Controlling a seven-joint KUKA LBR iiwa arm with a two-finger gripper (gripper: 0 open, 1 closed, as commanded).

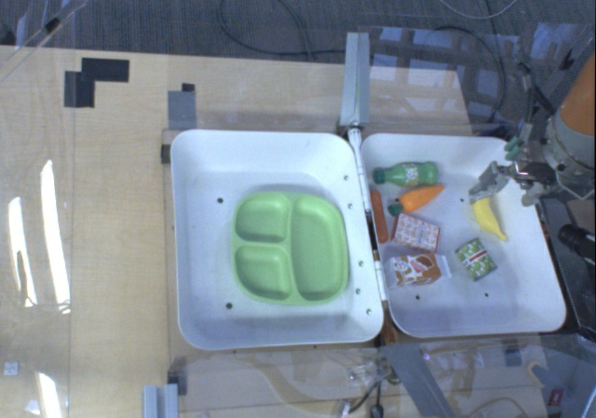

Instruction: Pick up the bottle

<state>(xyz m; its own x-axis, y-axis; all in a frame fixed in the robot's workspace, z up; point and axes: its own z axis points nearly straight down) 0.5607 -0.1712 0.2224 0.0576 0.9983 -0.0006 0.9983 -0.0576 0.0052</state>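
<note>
The gripper [510, 182] hangs over the upper right part of the right bin [521, 314], reaching in from the right edge on the grey arm [573, 141] with its orange band. Its 2 fingers stand spread apart, 1 pointing left and down toward the bin floor, the other on the right, and nothing sits between them. Just below the gripper lies a yellow banana [489, 219], slanted, apart from the fingers. Further left, near the bin's upper left corner, the bottle [406, 173] lies on its side, green with a yellow label, well apart from the gripper. An orange carrot [419, 198] lies just below the bottle, almost touching it. Along the bin's left wall lies a thin reddish sausage-like stick [379, 216]. Below the carrot sit a red-and-white packet [416, 233], a brown-and-white packet [415, 268] and, to their right, a small green carton [476, 259]. The left bin [200, 221] holds a green tray [290, 247] with 3 compartments, lying flat near its middle. Both bins rest on a pale wooden bench [93, 221].
</note>
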